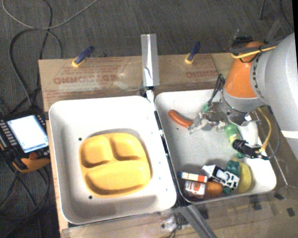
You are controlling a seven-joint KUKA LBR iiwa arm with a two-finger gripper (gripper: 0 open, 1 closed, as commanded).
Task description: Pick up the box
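Overhead view of the bench, items listed by size. All positions are given relative to the right bin (pixel 169 155).

Arm (pixel 283 78): grey with an orange band, entering over the right bin's far right corner and reaching toward its middle.

Left bin (pixel 58 149): touching the right bin's left wall; it holds a yellow compartment tray (pixel 115 163).

Right bin: a shallow white bin that holds all the small items.

Gripper (pixel 197 125): hanging over the upper middle of the right bin's floor, its metal fingers pointing left and spread slightly apart, with nothing between them.

Sausage (pixel 180 118): red-orange, in the right bin's upper left part, just left of the fingertips.

Box (pixel 194 177): small, white and orange, lying near the right bin's front wall, left of centre, well apart from the gripper.

Clutter: beside the box along the front wall lie an orange round item (pixel 212 189), a black-and-white packet (pixel 224 175) and a yellow fruit (pixel 245 177).

Green bottle (pixel 232 132): near the right bin's right side, under the wrist.
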